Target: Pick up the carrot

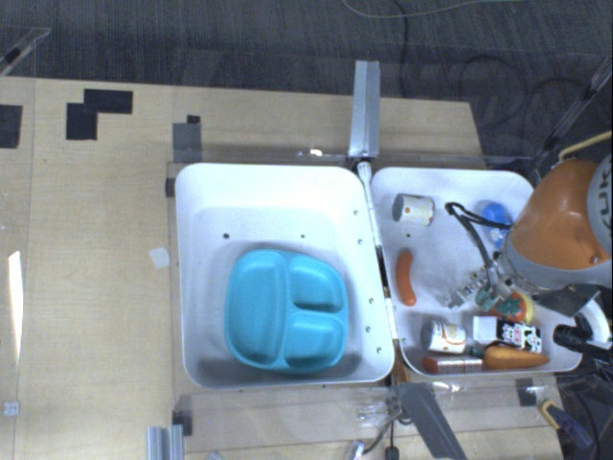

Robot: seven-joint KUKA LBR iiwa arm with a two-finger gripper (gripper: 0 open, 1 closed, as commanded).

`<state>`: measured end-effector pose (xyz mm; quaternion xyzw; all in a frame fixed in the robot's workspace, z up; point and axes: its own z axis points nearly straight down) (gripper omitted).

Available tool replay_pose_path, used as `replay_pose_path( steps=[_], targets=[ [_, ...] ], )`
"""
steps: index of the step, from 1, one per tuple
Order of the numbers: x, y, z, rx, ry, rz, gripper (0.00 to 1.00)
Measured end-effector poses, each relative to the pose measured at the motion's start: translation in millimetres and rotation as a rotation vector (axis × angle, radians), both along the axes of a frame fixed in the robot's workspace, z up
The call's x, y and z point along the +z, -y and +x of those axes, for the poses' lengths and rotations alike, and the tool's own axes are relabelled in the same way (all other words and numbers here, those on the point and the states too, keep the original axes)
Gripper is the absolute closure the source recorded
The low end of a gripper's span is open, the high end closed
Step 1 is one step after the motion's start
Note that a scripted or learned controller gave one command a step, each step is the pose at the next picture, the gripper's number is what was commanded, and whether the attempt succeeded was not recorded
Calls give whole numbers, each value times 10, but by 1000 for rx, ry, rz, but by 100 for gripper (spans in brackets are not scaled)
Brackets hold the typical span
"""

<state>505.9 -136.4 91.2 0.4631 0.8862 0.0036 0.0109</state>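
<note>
The carrot (517,357), orange and tapered, lies along the front wall of the right bin (433,247), near its front right corner. My gripper (479,288) hangs low over the right half of that bin, a short way behind and to the left of the carrot and apart from it. Below the wrist sits a small red, green and yellow item (512,307), partly hidden by the arm. The arm's orange band (565,220) covers the bin's right side.
The right bin also holds a red sausage (407,278), a white cup (414,209), a blue item (495,213), a small can (445,335), a dark red marker (452,363) and a printed box (518,335). A blue divided plate (284,307) lies in the left bin (206,199).
</note>
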Motion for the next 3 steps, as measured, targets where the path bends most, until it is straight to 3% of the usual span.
replay_pose_path(
  steps=[1, 3],
  targets=[
    [-4, 679, -128, 221, -5, -4, 100],
    [4, 694, -114, 525, -1, -15, 100]
  ],
)
